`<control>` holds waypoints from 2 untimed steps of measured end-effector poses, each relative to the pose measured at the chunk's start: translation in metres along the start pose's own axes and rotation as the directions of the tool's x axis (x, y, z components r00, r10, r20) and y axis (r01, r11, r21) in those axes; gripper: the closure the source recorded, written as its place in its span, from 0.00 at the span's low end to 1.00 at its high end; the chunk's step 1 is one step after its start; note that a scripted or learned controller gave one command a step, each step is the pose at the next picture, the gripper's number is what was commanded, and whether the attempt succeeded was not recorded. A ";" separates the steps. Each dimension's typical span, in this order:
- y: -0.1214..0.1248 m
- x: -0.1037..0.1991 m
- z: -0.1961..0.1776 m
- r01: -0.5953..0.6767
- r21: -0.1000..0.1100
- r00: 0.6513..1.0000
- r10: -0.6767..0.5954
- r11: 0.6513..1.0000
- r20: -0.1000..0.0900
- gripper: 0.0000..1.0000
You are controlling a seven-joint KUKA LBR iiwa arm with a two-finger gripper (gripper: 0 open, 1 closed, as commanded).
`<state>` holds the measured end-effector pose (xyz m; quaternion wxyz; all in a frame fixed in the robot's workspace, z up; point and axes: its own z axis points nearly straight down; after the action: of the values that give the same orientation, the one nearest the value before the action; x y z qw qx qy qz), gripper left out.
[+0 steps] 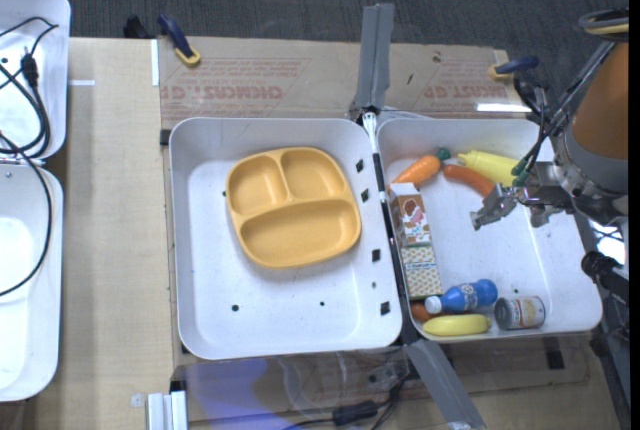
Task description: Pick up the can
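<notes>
The can (520, 312) is small and silver with a dark label. It lies on its side near the front right corner of the right bin (560, 248). My gripper (513, 214) hangs over the middle right of that bin, well behind the can and apart from it. Its two fingers stand spread open with nothing between them. The grey arm with its orange band (605, 118) reaches in from the right edge.
Beside the can lie a blue bottle (463, 297) and a yellow banana-like piece (457, 324). A carton (413, 236) lies along the right bin's left wall. A carrot (421, 169), an orange piece (468, 179) and a yellow bottle (490, 163) sit at the back. The left bin (200, 268) holds a yellow divided plate (293, 206).
</notes>
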<state>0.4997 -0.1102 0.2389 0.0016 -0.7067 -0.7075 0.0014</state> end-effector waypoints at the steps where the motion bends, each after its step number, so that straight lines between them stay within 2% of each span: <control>1: 0.006 -0.030 0.148 -0.082 -0.002 0.997 0.082 0.997 0.000 0.00; 2: 0.007 -0.049 0.147 -0.084 -0.003 0.996 0.084 0.996 0.000 0.00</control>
<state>0.5057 -0.1589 0.0915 0.0002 -0.7358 -0.6772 0.0003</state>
